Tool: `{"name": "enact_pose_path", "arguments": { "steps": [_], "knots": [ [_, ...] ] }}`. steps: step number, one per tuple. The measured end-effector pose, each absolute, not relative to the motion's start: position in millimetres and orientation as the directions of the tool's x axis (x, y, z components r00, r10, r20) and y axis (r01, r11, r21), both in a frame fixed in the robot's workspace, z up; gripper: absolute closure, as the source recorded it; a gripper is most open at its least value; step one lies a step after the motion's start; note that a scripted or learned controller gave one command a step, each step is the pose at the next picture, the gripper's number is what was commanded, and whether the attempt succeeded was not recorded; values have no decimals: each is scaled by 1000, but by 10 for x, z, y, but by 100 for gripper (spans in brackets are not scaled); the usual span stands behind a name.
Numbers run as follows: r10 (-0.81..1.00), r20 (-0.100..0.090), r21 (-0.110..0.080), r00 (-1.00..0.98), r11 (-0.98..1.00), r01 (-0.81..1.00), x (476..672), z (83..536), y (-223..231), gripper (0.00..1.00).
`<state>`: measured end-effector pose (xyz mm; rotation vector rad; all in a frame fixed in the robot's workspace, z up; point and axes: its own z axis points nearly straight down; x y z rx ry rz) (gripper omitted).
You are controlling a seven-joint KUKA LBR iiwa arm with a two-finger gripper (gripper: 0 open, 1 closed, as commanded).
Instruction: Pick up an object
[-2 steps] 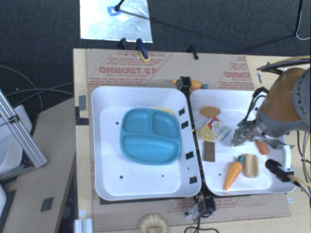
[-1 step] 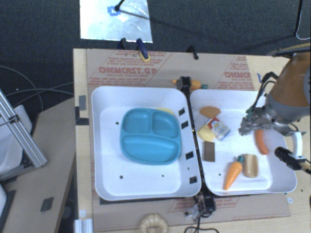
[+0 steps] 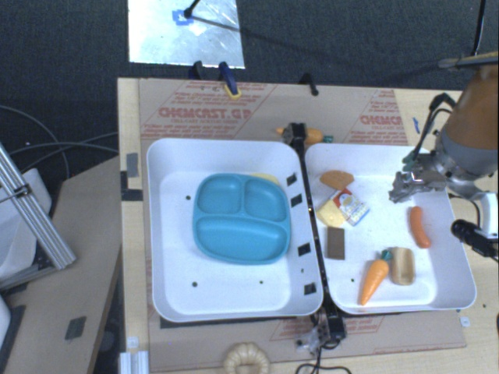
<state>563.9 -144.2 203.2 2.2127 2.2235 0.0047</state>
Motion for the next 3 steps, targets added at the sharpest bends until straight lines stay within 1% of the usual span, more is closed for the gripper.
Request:
{"name": "enact_pose_path", "arguments": {
  "steps": [1, 2, 3],
  "knots": [
    [1000, -1, 5, -5, 5, 1000, 5651, 2259, -1442, 100],
    [1000, 1, 1, -9, 9, 1000, 5605, 2179, -906, 100],
    [1000, 1, 1, -7, 7, 1000, 5443, 2322, -474, 100]
  ]
}}
